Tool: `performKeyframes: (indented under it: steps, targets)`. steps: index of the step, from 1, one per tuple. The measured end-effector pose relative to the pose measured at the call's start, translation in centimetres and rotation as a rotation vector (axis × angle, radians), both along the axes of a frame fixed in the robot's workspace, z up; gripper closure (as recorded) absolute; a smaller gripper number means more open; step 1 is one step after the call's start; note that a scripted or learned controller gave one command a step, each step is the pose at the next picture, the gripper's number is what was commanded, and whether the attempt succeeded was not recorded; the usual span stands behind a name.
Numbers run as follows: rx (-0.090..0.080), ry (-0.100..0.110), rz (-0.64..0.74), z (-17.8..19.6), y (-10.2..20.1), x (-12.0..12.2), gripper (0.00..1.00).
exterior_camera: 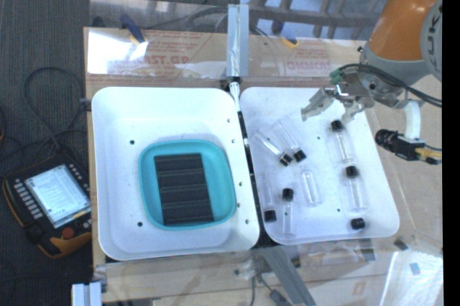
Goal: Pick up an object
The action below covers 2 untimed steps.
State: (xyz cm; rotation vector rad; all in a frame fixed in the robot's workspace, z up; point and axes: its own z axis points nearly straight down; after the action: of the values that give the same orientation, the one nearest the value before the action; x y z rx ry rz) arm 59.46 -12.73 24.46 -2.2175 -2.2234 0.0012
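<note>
A: Quick pass. Gripper (332,105) hangs over the far part of the right bin (381,222), fingers spread wide, nothing between them.

B: Targets?

A: Clear vials with black caps, lying flat on the right bin floor. One vial (341,142) lies just near of the gripper, cap at its far end. Two more (282,145) lie side by side at a slant toward the left of that bin, caps close together. Others sit nearer: one (310,186) mid-bin, one (353,191) to the right, one (282,215) at the near left.

B: Left bin?

A: Left bin (115,118) holds a teal tray (152,182) with a dark ribbed insert (184,188). Well apart from the gripper, probably irrelevant.

B: Risks?

A: Vials are round, smooth, transparent. If the fingers close across the length off-centre, I'd expect the vial to roll or squirt out. Closing on the cap end alone would likely tip it.

B: The slanted pair?

A: Worst pick, I'd say. They're almost touching, so a finger may land on the neighbour or wedge between them and shove both.

B: Bin wall?

A: The gripper is near the far wall; coming straight down there could hit the bin floor with no vial between the fingers.

B: Safest guess?

A: The lone vial just near of it.
</note>
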Motion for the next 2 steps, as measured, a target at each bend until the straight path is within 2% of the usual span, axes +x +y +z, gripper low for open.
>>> performKeyframes:
  steps: [1, 2]
  targets:
    - [0.000, -0.002, 0.122, -15.1, -3.2, -3.3, 0.00]
    - [-0.006, -0.016, 0.150, -15.3, 1.7, -6.0, 0.00]
